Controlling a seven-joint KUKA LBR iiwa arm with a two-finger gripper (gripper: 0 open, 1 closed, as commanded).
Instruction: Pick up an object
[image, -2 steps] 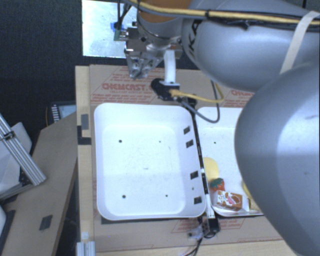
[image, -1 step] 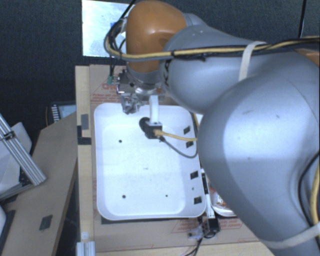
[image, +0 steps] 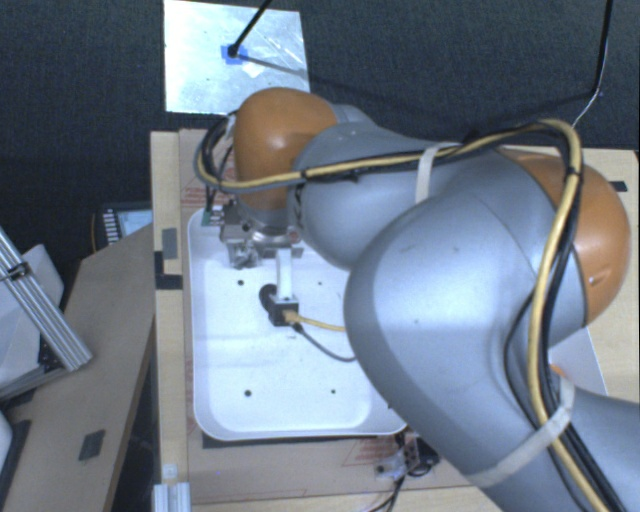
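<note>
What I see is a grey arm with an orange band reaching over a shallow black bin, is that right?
Not quite. The bin is white, not black. The camera view shows the grey arm with an orange band reaching over a shallow white bin.

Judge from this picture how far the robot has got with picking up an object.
Done: nothing visibly picked up yet. In hand: the gripper hangs low over the far end of the white bin, seemingly on approach. Left: the grasp and lift themselves; the arm hides much of the bench, so candidate objects cannot be judged.
</note>
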